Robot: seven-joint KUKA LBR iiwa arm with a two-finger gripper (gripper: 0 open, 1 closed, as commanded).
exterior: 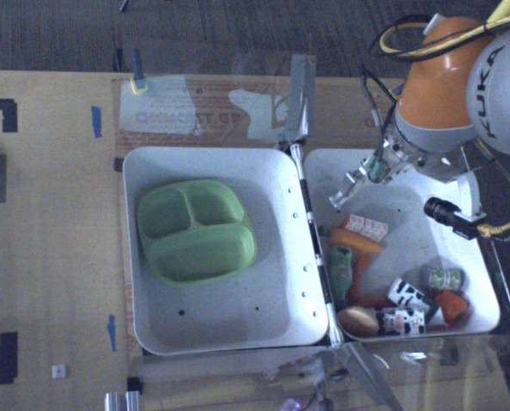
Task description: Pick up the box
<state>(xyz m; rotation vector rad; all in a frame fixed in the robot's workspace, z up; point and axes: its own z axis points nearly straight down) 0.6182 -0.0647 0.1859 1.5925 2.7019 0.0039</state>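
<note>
The little orange and white box (364, 226) lies flat near the middle of the right bin (486, 302), touching a carrot (354, 241), and looks light and stiff, so the hand (345, 193), open with nothing in it, should pinch its two long sides.

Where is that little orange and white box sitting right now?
The box lies in the right bin, near its middle, just above an orange carrot-like toy and below the tool hanging over the bin.
</note>
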